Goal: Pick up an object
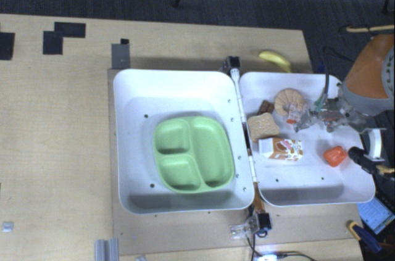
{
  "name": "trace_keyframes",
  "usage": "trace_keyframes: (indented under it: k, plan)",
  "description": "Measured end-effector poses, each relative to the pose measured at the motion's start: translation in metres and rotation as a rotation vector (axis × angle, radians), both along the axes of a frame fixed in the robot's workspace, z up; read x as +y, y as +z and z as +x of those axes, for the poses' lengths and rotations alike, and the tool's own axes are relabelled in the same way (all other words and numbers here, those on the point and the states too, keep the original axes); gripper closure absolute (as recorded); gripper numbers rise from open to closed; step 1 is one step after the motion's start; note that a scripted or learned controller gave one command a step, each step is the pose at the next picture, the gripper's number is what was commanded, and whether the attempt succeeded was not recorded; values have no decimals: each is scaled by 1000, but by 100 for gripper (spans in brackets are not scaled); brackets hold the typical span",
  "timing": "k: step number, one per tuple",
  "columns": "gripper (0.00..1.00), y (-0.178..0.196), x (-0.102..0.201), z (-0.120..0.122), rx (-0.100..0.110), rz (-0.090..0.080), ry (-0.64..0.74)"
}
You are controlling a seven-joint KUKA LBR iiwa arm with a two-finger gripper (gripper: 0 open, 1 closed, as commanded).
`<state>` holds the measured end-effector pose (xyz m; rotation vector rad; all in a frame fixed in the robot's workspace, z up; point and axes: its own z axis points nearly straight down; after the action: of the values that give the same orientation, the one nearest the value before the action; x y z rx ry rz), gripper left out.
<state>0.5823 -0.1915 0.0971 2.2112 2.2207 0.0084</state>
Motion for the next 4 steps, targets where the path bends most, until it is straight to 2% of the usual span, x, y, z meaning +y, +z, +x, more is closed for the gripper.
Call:
trace_keyframes:
  k: [1, 2, 3, 4]
  plan:
    - [0, -10, 80, -83, 3, 3, -1]
    - [100, 1, 79, -81, -3, 1, -1]
    - [0, 1, 79, -81, -2, 1, -1]
    - [100, 11, 80, -80, -5, 2, 0]
